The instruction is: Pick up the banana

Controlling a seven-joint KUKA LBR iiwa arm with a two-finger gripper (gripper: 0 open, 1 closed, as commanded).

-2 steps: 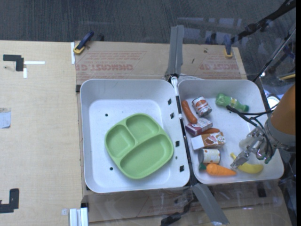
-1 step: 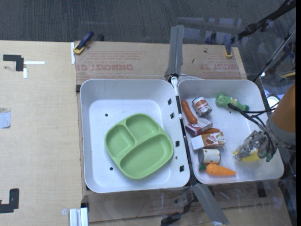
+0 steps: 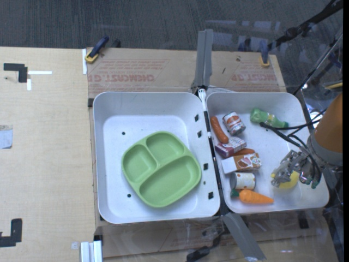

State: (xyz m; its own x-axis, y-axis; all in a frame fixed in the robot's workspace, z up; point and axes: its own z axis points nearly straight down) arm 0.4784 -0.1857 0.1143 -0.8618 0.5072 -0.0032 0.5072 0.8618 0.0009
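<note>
The banana [image 3: 289, 181] shows as a small yellow patch near the right wall of the right bin [image 3: 262, 100], mostly covered by the gripper. My gripper [image 3: 290, 170] is right over it, low in the bin, reaching in from the right under the orange-banded wrist [image 3: 332, 130]. Metal parts and cables hide where the gripper meets the banana, so I cannot make out whether anything is held.
The right bin also holds a green bottle [image 3: 268, 118], a small can [image 3: 234, 123], an orange sausage-like piece [image 3: 217, 129], two snack boxes [image 3: 240, 156], another can [image 3: 244, 180] and a carrot [image 3: 255, 197]. A green divided plate [image 3: 161, 168] lies in the left bin [image 3: 109, 146].
</note>
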